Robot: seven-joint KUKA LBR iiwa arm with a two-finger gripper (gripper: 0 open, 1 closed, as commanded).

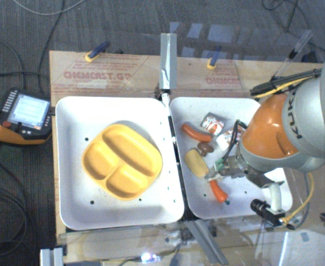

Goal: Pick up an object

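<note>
The right bin (242, 199) holds several small items. A red sausage (194, 131) lies near its back left, with a white and red can (211, 123) just behind it. A small brown piece (206, 147) sits above a tan potato (196, 163). An orange carrot (218, 191) lies toward the front. My gripper (221, 169) hangs low over this bin, between the potato and the carrot and just right of the potato. The wrist hides a white item (224, 141) in part. Nothing visibly sits in the gripper.
A yellow divided plate (123, 160) lies in the left bin (73, 204). The arm's orange band (264, 132) covers the right bin's right half. A teach pendant (21, 117) rests off the bench at left. Blue and yellow clamps (96, 51) sit at the back edge.
</note>
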